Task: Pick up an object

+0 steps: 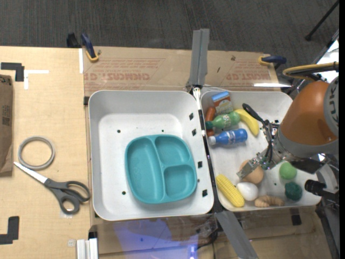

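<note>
Hovering low in the right bin (285, 99), the gripper (249, 170) touches the brown egg (255, 176); finger state unclear.

The arm (307, 120) hides part of the right bin (285, 97).

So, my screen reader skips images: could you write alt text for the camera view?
The gripper reaches down into the right bin among toy foods: corn cob, white egg, banana, bottle. The left bin holds a teal divided tray; scissors lie on the bench.
</note>
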